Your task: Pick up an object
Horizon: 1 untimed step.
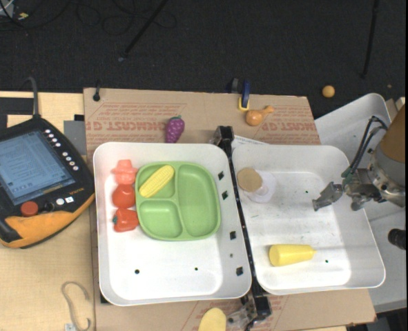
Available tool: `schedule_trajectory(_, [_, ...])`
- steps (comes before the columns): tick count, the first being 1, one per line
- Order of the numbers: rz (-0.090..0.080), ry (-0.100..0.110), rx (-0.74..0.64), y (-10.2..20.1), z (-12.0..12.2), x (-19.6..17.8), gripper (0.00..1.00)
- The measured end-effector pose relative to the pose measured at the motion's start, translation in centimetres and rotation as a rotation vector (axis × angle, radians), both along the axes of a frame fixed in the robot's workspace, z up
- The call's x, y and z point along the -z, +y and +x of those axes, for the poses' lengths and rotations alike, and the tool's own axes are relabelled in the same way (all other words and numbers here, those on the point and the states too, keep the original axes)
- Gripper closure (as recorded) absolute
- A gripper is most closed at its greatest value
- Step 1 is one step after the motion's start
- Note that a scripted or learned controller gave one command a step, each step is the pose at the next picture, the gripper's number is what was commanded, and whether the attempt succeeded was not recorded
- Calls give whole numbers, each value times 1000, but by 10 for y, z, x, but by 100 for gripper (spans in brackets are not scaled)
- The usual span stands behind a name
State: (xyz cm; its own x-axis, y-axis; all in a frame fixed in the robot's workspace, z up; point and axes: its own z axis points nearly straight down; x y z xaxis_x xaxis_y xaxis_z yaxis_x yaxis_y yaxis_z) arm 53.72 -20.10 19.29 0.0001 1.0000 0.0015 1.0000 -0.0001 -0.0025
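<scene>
I hang over the right bin [369, 281] at about three o'clock of its floor, my gripper [335, 195] reaching in from the right edge. One dark finger [324, 200] juts leftward, low over the white floor; the rest of my fingers are lost in the tangle of wrist and cable behind it, so I cannot tell how wide my jaws stand. Nothing sits between them that I can see, so I count myself empty-handed.

The likeliest pick, in my judgement, is the yellow cone [290, 254], lying on its side at about six o'clock in this bin, well apart from me and with bare floor all round it, which leaves room for fingers on either flank. At ten o'clock of the same bin a tan-topped clear cup [253, 183] sits close to the dividing wall; that wall would crowd a finger on its left side.

The left bin [162, 281] holds a green divided tray [190, 212] with a corn cob [154, 180] resting in its upper-left compartment, and three red-orange toys [123, 197] stacked in a column between the tray and the bin wall at nine o'clock, too tightly wedged for an easy grip.

To take the cone I would need to swing towards seven o'clock, turn my jaws across its narrow width and come down squarely, since its round body may roll away.
</scene>
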Motion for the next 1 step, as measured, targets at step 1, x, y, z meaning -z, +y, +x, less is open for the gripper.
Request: schedule_trajectory(1, [1, 3, -2, -4, -1, 45, 0])
